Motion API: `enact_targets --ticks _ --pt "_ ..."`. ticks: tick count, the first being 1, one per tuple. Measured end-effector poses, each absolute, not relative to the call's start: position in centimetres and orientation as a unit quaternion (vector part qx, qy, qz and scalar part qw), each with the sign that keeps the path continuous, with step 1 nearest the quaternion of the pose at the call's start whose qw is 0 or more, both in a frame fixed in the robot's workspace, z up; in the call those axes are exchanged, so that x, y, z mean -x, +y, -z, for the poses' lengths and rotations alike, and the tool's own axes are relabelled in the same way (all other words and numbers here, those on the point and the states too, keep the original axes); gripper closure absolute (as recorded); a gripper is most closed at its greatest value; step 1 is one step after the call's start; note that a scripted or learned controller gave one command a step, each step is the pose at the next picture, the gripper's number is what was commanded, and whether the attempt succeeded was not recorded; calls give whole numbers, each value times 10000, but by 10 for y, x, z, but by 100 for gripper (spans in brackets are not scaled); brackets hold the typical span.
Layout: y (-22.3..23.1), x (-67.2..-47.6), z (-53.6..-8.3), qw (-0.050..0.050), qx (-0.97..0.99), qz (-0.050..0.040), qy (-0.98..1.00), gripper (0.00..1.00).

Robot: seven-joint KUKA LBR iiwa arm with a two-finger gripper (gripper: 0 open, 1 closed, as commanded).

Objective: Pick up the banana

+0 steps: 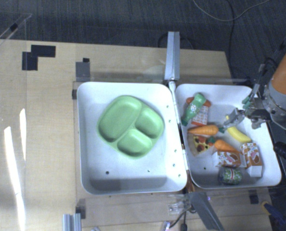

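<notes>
Nothing of the pick looks finished from the fixed overhead camera: the small curved yellow plastic banana [239, 134] lies on the floor of the right white bin [273, 177], near its right wall, not lifted. The two-finger gripper [242, 113] on the grey arm with the orange band [283, 76] hovers just above and beside the banana's upper end; whether it is spread or pressed together I cannot tell, and no fruit shows between its tips. So the descent, the closing and the lift all seem left to do.

Around the banana sit smooth toy foods: two tapered orange carrots [203, 129], a flat pizza wedge [201, 144], a green bottle [193, 108] toward the bin's far left corner, printed cartons [252, 157] and a dark round lump [229, 176] along the near edge. The left white bin [85, 177] holds a glossy pale-green sectioned plate [131, 125] with three rounded hollows.
</notes>
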State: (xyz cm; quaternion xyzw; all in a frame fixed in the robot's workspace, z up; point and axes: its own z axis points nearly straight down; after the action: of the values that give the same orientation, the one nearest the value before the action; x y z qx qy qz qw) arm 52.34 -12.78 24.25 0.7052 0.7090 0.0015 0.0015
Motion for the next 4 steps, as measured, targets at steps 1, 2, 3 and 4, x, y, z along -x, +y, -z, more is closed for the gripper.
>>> enact_targets --ticks 1,2,3,4 --pt "-156 -545 -108 8 -7547 -9 6560 0" --pt "-155 -547 -119 24 -7549 -31 6558 100" --pt "-155 -547 -119 23 -7549 -30 6558 0" --pt "-176 -588 -92 62 -7180 -65 6959 0"
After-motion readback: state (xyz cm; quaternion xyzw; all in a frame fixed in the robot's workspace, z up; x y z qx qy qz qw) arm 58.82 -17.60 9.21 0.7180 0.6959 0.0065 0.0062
